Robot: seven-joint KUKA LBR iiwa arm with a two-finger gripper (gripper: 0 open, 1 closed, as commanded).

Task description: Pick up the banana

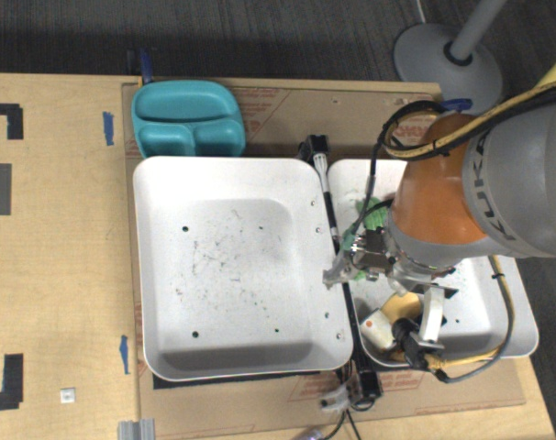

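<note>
- Because the arm (461, 191) reaches low into the right bin (521, 324) at the lower right of the frame, its orange band and wrist cover most of that bin, so much of what lies there is hidden.
- The gripper (416, 314) hangs just above the bin's lower left corner; one pale finger (432, 317) shows, but whether the gripper is spread or pressed together I cannot tell.
- The banana (405, 306) appears as a small yellow patch beside that finger, lying in the right bin; nothing shows it pinched, so I judge it not yet held.
- A white and orange object (377, 328) sits just below and left of the banana, near the bin wall. The likely fault: the gripper closes on this neighbour, or on both at once, because they lie so close.
- The bin's corner wall is near, so a descent slightly off could strike the rim or push the banana against it rather than straddling it.
- A banana's curved, smooth skin may slide out if it is caught near its end rather than across its middle.
- The yellow cable (461, 367) looping under the wrist could snag on things in the bin.
- The left bin (168, 246) and the teal tray (188, 117) at upper left are well apart from the work.
</note>
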